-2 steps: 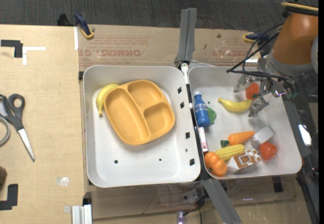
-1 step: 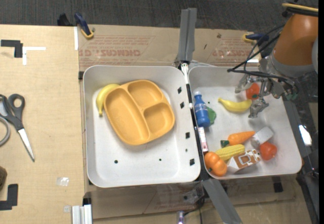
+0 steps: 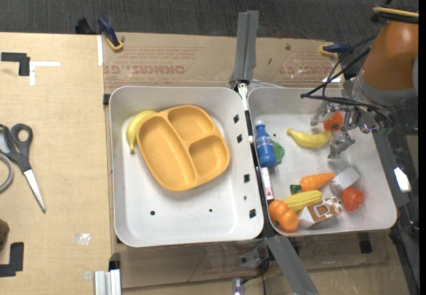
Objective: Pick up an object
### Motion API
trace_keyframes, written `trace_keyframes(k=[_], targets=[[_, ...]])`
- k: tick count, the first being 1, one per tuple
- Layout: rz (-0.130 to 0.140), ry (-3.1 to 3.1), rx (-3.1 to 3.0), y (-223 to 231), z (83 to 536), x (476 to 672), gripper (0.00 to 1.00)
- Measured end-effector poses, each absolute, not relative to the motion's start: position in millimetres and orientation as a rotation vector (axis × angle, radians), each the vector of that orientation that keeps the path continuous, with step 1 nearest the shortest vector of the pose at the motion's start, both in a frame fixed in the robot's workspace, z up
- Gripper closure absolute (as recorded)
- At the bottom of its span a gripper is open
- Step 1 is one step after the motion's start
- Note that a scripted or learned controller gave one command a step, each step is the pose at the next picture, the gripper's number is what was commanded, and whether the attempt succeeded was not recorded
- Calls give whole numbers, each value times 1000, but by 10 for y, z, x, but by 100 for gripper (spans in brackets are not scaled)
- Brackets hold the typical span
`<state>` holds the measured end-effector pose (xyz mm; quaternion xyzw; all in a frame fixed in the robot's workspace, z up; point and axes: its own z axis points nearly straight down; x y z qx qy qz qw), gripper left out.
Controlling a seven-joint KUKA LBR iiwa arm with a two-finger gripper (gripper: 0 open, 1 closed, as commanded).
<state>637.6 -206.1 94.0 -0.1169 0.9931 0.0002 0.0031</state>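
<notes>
My gripper [image 3: 335, 130] hangs over the back right part of the right bin [image 3: 381, 220], under the grey arm with the orange band [image 3: 394, 54]. A small red object [image 3: 337, 120] shows between its metal fingers, so the gripper looks shut on it. Just left of the gripper a yellow banana [image 3: 307, 138] lies on the bin floor. Further left are a blue bottle [image 3: 264, 146] and a green piece [image 3: 277, 152]. Toward the front of the bin lie a carrot [image 3: 317, 181], a corn cob [image 3: 301, 200], an orange [image 3: 285, 218], a small carton [image 3: 324, 210] and a red tomato [image 3: 353, 199].
The left bin [image 3: 133, 220] holds a yellow divided plate [image 3: 181, 146] with a second banana [image 3: 136, 127] at its left rim. A grey divider bar [image 3: 246, 47] runs between the bins. Scissors [image 3: 24, 162] lie on the bench at far left.
</notes>
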Motion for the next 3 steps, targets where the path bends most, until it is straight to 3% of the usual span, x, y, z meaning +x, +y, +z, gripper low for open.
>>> trace_keyframes(k=[1,2,3], targets=[[-1,3107,-366,-2055,1052,6397,100],[-1,3122,-280,-1669,2064,6385,100],[1,3119,-339,-1034,2261,6061,100]])
